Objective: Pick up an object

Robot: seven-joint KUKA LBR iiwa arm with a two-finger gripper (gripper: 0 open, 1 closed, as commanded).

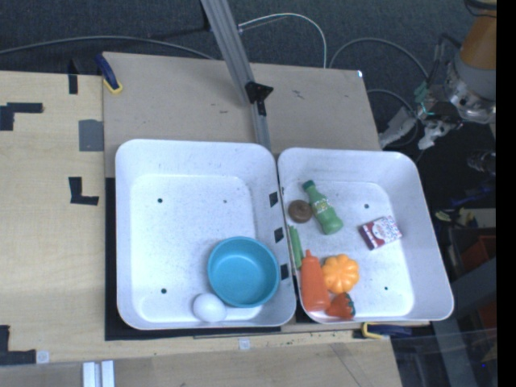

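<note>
While the gripper (pixel 435 123), its state impossible to tell, hangs beyond the right bin (pixel 419 297), a blind descent could miss the red-and-white carton (pixel 380 232) inside.

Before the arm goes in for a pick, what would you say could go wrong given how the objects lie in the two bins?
1. The orange bottle, small pumpkin and red piece crowd together at the right bin's near wall, so a grasp there may hit a neighbour or the wall.
2. The white ball sits against the blue bowl in the left bin's near corner and could roll away when touched.
3. The gripper is outside the bins, so the whole approach remains.
</note>
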